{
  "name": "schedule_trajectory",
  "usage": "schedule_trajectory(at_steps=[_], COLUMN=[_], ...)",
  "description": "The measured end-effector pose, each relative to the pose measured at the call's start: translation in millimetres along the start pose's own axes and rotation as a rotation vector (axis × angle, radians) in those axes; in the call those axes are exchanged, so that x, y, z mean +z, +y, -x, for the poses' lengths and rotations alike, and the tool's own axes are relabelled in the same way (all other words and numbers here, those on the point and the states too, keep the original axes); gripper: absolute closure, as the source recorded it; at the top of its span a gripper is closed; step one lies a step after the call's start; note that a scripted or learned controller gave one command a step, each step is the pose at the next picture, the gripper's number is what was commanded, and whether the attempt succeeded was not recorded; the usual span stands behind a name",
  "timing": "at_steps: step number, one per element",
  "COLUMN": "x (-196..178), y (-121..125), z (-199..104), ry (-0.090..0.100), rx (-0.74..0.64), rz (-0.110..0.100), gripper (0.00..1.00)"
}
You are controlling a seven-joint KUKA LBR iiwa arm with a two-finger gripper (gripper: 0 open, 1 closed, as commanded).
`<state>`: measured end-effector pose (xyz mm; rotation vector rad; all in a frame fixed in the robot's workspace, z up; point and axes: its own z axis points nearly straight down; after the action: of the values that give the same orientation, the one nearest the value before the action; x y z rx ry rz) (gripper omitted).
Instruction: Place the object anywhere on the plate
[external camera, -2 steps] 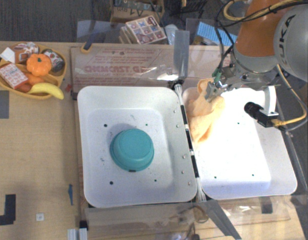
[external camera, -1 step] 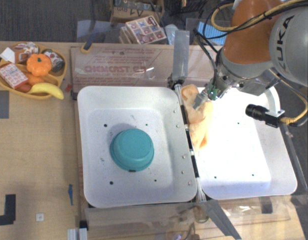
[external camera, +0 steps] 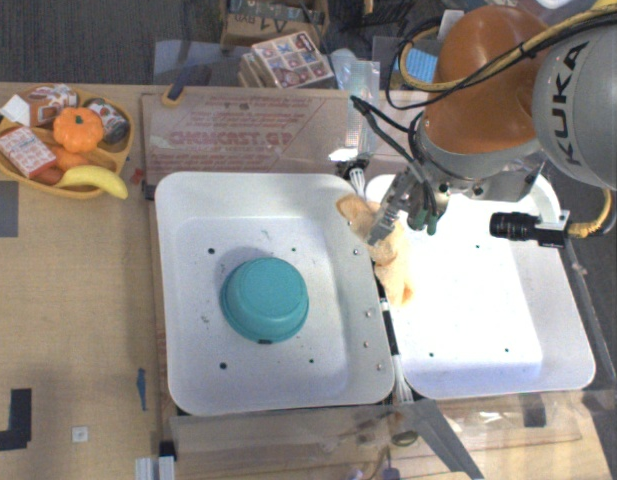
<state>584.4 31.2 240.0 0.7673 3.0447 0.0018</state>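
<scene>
The counter [external camera: 68, 318] is a tan wooden surface carrying two shallow white bins side by side. The grey arm [external camera: 578, 78], with its orange band [external camera: 483, 63], reaches in from the right and is cut off by the top and right edges, with yellow and black cables looping across it.

The left bin [external camera: 188, 218] holds a teal plate [external camera: 265, 299], round and apparently turned upside down like a shallow dome, sitting near the bin's middle with bare white floor all around it. The right bin [external camera: 508, 338] is washed out by glare near its upper part, so its far rim is hard to trace, and the arm covers that corner.

A pale tan, soft-looking object [external camera: 393, 268] hangs over the seam where the two bins meet, mostly on the right bin's side. Its long axis runs roughly from upper left to lower right, the upper end near the left bin's top right corner. Its exact shape is hard to make out. It is apart from the plate.

The gripper [external camera: 390, 218] points down and to the left at the object's upper part; its fingers [external camera: 381, 230] appear to be pinching the tan object, though the contact is small and blurred.

At the counter's far left, a yellow bowl [external camera: 8, 158] holds a small orange pumpkin [external camera: 78, 128], a banana [external camera: 93, 178] and some boxed items.
</scene>
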Motion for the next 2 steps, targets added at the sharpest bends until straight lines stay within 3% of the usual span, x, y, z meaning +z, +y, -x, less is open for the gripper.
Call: schedule_trajectory(at_steps=[1, 2], x=[4.5, 16.5], y=[35.9, 57.8], z=[-45.3, -83.2], ry=[0.000, 0.000], rx=[-0.398, -0.493], rz=[0.001, 0.001], gripper=[1.00, 1.00])
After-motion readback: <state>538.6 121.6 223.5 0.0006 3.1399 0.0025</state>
